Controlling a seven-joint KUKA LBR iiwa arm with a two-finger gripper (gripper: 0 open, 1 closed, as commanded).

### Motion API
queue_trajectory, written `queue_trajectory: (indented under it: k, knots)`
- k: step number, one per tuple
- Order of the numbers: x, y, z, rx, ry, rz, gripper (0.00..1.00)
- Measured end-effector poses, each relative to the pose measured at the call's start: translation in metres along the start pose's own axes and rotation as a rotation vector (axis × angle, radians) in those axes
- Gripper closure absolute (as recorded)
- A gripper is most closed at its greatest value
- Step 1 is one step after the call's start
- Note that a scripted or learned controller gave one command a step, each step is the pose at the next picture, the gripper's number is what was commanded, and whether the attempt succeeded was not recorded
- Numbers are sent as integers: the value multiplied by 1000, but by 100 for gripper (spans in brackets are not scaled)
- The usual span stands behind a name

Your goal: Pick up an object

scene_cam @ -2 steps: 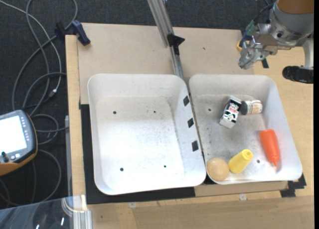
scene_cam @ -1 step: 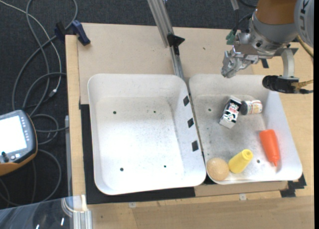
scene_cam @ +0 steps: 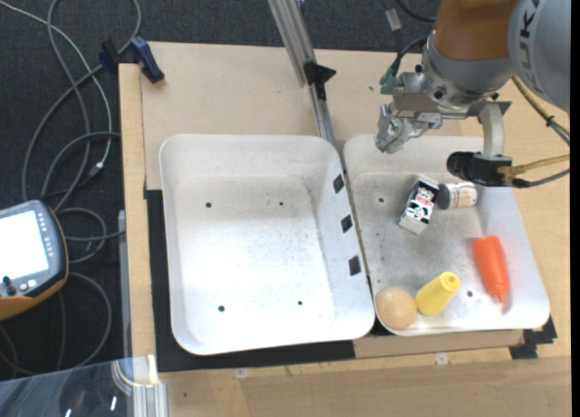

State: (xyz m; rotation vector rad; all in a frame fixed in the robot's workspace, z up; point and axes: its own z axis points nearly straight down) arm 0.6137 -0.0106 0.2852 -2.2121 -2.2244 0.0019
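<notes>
My gripper (scene_cam: pixel 391 137) hangs over the far left corner of the right bin (scene_cam: pixel 381 252), with nothing seen between its fingers. In that bin lie a small black-and-white carton (scene_cam: pixel 419 206), a small pale bottle (scene_cam: pixel 459 195) just right of it, an orange carrot-shaped piece (scene_cam: pixel 492 266) near the right wall, a yellow bottle-shaped piece (scene_cam: pixel 437 294) and a tan round piece (scene_cam: pixel 396 307) at the front. The carton is below and to the right of the gripper, apart from it.
The left bin (scene_cam: pixel 181 252) sits beside the right one, with a divider carrying black clips (scene_cam: pixel 345 223) between them. A slanted metal rail (scene_cam: pixel 294 34) runs across the back of the bench. Cables and a pendant (scene_cam: pixel 27 256) lie on the floor at left.
</notes>
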Motion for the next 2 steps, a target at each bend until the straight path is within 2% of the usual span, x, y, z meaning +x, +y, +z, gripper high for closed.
queue_trajectory:
  k: [1, 2]
  knots:
    - [56, -21, 9, 1, 1, -1, 100]
    - [94, -43, 20, 1, 0, 0, 100]
